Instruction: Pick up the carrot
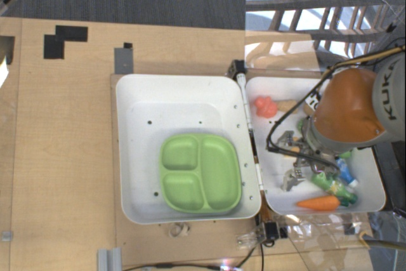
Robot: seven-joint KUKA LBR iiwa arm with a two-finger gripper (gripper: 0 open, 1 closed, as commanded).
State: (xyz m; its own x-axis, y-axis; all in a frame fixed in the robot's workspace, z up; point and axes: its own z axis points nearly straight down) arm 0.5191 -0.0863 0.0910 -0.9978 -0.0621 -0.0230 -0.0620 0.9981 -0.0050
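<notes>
White letters "KU" show on the grey arm [388, 95] at the frame's 3 o'clock edge; the rest of the word is cut off. The carrot [319, 203] lies near the front wall of the right bin [273, 200], at about 5 o'clock from the gripper [293, 179] and just apart from it. Whether the gripper is spread or closed cannot be told, and nothing is seen in its grip. A green divided plate [201, 172] sits in the left bin [136, 136].
</notes>
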